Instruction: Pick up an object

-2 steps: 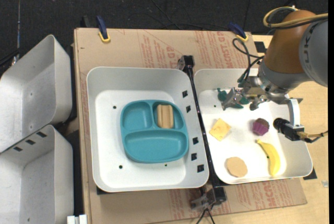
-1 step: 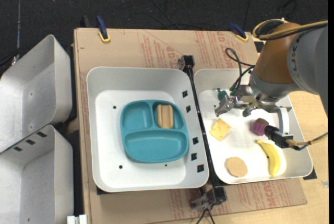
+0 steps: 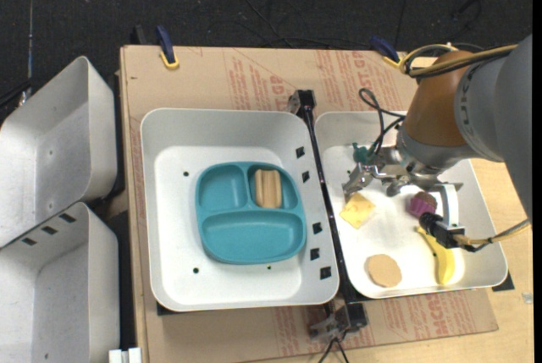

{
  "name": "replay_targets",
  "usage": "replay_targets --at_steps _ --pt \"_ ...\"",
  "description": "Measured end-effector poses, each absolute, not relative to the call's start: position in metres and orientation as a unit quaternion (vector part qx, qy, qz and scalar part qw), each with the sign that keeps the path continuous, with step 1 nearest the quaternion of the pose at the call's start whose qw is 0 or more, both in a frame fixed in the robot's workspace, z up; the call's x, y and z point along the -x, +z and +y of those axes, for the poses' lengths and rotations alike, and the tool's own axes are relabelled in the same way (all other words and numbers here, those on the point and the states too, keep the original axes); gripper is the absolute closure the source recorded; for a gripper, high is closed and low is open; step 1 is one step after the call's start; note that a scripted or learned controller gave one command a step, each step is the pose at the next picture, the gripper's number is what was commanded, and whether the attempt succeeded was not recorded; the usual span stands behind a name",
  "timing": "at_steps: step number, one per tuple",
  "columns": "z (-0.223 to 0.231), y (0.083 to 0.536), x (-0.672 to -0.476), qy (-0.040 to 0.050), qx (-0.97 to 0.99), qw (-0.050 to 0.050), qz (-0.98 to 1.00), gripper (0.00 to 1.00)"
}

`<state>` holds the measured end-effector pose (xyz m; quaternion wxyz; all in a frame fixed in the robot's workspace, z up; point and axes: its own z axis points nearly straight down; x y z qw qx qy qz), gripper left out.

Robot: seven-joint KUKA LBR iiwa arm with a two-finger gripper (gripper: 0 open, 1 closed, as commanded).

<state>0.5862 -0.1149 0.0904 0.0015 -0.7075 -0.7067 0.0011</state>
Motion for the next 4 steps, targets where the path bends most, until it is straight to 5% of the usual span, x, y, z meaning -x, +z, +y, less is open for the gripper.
replay_targets --at_steps 1,4 --pt "-0.115 0.103 -0.587 -0.0002 0.708 0.000 -0.706 1.00" --pt "-0.107 0.262 -0.594 -0.0020 0.705 -0.003 -0.709 1.00"
